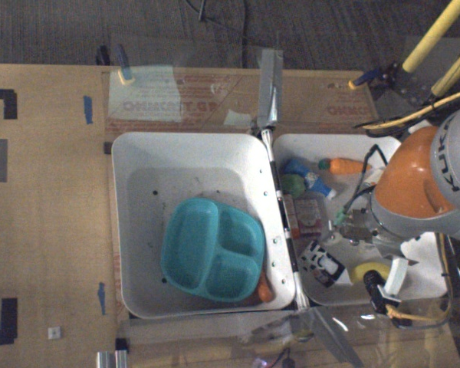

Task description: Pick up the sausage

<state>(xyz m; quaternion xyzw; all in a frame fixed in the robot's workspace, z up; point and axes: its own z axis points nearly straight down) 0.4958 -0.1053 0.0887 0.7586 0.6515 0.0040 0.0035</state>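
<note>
1. Sausage, as far as I can judge, is the small orange-brown piece [264, 290] in the near right corner of the left bin [138, 198], touching the edge of the teal divided plate [215, 248]. It is partly hidden, so I am not fully sure.
2. The task is not yet done: this piece lies in the bin and nothing grips it.
3. The arm [418, 182] reaches over the right bin [433, 282], well apart from the sausage, with the wall of the two bins between them.
4. The tool [355, 227] hangs under the orange band, near a black-and-white box [322, 263] and a yellow thing [366, 271]. The wrist covers its tip, so I cannot tell if it is spread or pressed together.
5. What is left, in my judgement, is everything: cross to the left bin, come down on the sausage, grip it and lift.
</note>
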